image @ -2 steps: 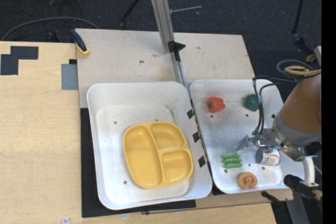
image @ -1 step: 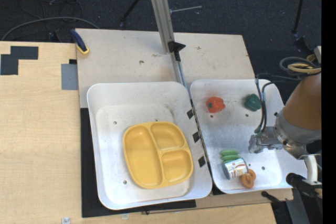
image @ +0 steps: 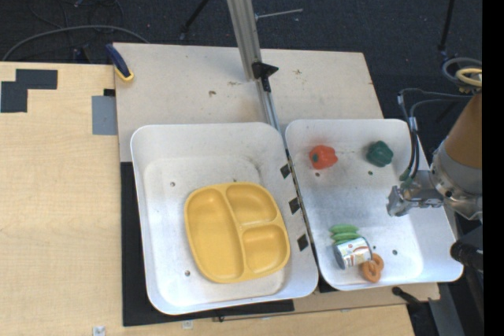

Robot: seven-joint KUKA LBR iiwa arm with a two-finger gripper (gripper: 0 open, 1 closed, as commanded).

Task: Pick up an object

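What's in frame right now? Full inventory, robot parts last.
white bins: 2, white, side by side on the bench
divided tray: 1, yellow, three compartments, in the left bin
red pepper toy: 1, red-orange, upper left of the right bin
green object: 1, dark green, upper right of the right bin
small green item: 1, light green, lower right bin, just above the can
can: 1, silver, lying on its side, lower right bin
pretzel-shaped toy: 1, orange, beside the can near the bin's front edge
aluminium post: 1, silver, behind the bins
arm: 1, grey with orange band, at right
gripper: 1, grey, over the right bin's right side
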